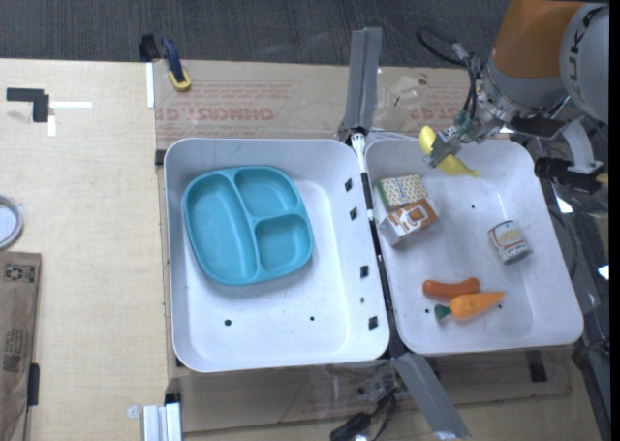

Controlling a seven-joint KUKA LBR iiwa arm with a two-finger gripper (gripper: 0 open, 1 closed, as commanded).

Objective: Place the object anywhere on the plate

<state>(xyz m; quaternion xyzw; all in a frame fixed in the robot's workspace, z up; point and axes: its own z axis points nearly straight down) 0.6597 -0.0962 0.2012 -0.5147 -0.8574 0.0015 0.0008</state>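
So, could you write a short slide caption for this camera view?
Gripper at a yellow object in the right bin; blue plate waits in the left bin.

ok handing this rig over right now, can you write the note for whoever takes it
Gripper: at the back edge of the right bin, over a yellow object that looks like a banana; whether it is gripped cannot be told.
Blue divided plate: in the left bin, nothing on it.
Also in the right bin: small carton, small can, orange sausage-shaped toy, toy carrot.
Done: nothing placed yet.
Left: secure one object, carry it across to the left bin, set it anywhere on the plate.
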